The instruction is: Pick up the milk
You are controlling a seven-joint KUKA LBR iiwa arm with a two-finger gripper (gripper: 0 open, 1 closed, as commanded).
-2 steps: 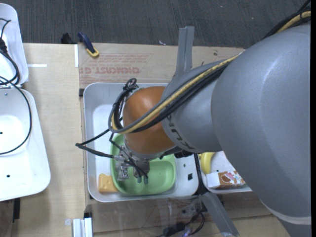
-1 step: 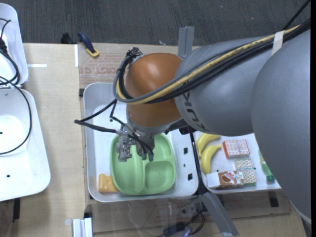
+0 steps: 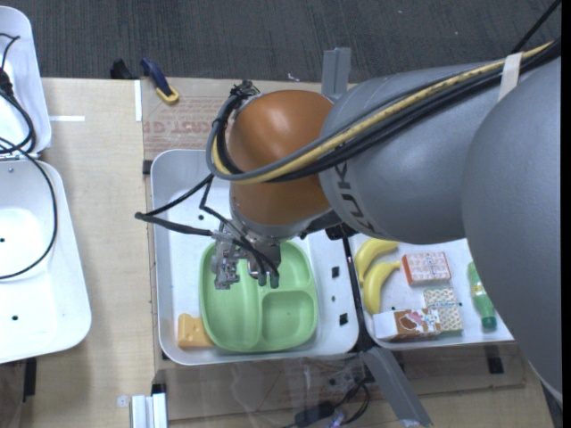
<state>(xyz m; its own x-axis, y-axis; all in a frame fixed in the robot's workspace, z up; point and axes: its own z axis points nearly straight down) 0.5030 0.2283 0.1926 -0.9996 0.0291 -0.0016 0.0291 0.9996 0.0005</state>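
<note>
My gripper (image 3: 246,272) hangs over the left compartment of a green divided plate (image 3: 290,315) in the left bin (image 3: 169,230). Its fingers stand apart, open, with nothing between them. In the right bin (image 3: 500,335), a small white and brown carton (image 3: 413,325) lies near the front edge; it may be the milk, but the print is too small to read. The gripper is well left of that carton. The arm's orange band and grey body hide much of both bins.
A yellow-orange wedge (image 3: 190,331) lies in the left bin's front left corner beside the plate. The right bin also holds two bananas (image 3: 375,266), an orange patterned box (image 3: 426,267), a checked packet (image 3: 443,312) and a green bottle (image 3: 481,298). Black cables (image 3: 178,221) trail over the left bin.
</note>
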